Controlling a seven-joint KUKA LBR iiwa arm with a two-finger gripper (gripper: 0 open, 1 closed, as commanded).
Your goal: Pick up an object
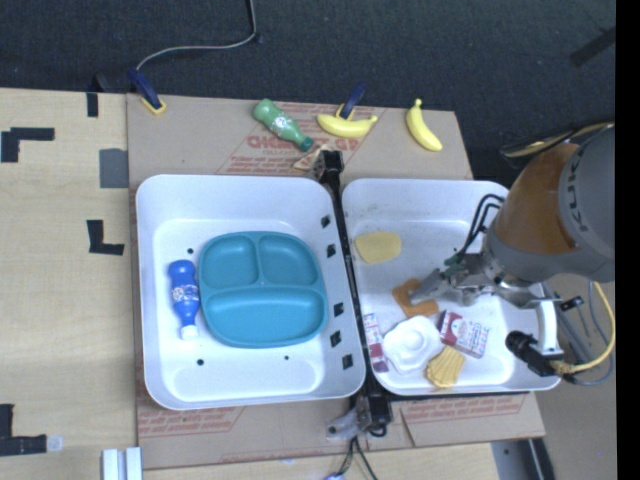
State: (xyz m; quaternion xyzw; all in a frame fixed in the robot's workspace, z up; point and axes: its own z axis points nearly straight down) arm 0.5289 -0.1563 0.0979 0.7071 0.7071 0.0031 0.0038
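Brown cracker [413, 297] lies just left of and below gripper [440, 281], flat in right bin [430, 196], nearly touching; finger state unreadable, nothing seen held

I see two white bins side by side on a cardboard sheet [420, 133] laid over the tabletop [60, 268]. The left bin [160, 203] holds a blue divided plate [263, 288] with a blue bottle [182, 298] lying just beside it on its left. Behind the bins, on the cardboard, I can make out a green bottle [282, 124] on its side, a yellow banana [346, 124] near it, and a second banana [423, 127] further right. A thin cable [215, 43] trails over the dark floor [400, 28] beyond.
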